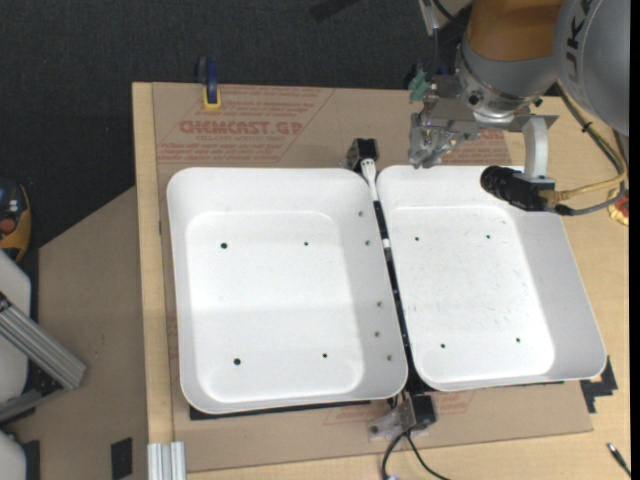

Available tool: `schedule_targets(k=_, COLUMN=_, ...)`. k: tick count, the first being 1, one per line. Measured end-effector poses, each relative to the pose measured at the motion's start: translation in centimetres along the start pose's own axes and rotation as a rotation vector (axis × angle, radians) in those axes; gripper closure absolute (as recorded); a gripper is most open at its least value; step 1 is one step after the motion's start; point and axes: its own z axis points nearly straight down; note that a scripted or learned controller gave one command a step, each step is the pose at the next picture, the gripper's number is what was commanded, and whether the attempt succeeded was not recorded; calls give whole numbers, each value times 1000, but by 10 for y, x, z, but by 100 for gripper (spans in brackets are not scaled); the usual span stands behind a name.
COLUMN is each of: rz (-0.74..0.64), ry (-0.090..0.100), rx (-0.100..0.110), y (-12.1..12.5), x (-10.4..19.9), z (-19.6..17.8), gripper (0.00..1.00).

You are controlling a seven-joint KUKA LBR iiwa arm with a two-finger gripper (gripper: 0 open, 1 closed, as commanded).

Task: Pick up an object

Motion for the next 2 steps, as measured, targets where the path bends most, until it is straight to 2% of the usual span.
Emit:
schedule_targets(k=1, rz=4, ry=-1, rx=-18, y=-31, x=-14, z=-63, gripper=100)
schedule_targets(k=2, rz=-2, ry=1, rx=1, y=12, x=29, z=40, gripper=100)
